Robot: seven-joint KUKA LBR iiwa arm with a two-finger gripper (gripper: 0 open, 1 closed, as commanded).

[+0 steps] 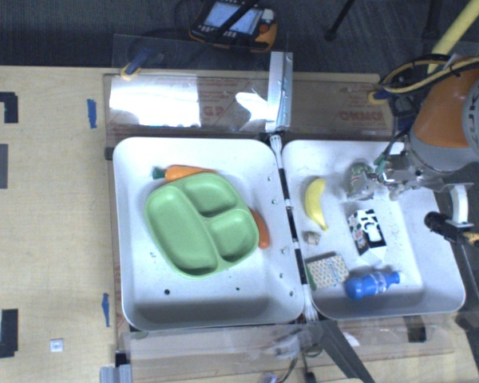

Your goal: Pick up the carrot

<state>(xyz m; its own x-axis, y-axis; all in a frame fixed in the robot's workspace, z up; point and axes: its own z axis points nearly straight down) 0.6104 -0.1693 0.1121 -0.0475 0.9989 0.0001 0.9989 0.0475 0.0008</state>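
Observation:
The carrot (188, 171), orange with a green tip at its left, lies in the left bin (136, 238) against the far edge of a green divided plate (201, 223), which partly covers it. A second orange strip (261, 230) peeks out at the plate's right edge; I cannot tell whether it belongs to the same carrot. My gripper (362, 179) hangs over the far part of the right bin (439, 282), just right of a banana, well away from the carrot. The grey arm with its orange band (445, 122) comes in from the right.
The right bin holds a yellow banana (314, 202), a black-and-white packet (368, 230), a patterned square packet (328, 270) and a blue bottle (370, 283). A metal divider (290, 214) runs between the bins. A clear plastic sheet (191, 98) lies behind them.

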